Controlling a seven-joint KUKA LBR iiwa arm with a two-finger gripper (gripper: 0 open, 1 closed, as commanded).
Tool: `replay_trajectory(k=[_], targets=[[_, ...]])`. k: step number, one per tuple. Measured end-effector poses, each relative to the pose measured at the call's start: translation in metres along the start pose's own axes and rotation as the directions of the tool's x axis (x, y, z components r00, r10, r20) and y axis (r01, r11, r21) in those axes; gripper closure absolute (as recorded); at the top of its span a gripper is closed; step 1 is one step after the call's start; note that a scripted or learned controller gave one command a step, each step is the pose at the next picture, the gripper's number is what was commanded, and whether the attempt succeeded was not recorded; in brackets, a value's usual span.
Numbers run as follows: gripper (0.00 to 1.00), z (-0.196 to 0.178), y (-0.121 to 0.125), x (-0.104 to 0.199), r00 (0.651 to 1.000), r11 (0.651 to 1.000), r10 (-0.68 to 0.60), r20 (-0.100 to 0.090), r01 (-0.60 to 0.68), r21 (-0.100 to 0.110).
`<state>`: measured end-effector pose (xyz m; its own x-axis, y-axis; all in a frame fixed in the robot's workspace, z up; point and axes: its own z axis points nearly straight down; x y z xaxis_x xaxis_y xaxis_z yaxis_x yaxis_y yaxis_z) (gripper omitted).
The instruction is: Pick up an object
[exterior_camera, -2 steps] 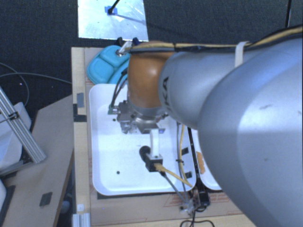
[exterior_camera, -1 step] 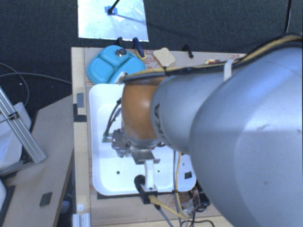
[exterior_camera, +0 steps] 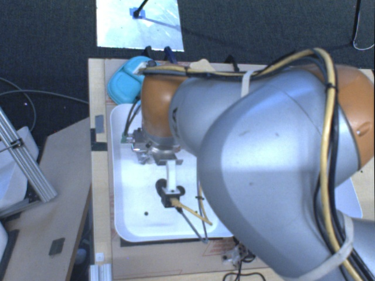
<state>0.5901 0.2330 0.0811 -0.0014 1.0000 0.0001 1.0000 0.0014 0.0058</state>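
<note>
stage: approach, nothing lifted yet | gripper (exterior_camera: 155, 154) low over left bin (exterior_camera: 132, 224), near its middle | grip state: unreadable from this angle | blue object (exterior_camera: 125, 85) at bin's far corner, apart from gripper | remaining: grasp, lift

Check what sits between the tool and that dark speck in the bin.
Nothing; the camera view shows just bare white bin floor up to the speck.
</note>
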Motion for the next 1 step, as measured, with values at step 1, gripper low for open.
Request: replay_trajectory(k=[1], targets=[[1.0, -0.0035, -0.0877, -0.0149, 1.0, 1.0, 0.002, 0.001, -0.002, 0.011]])
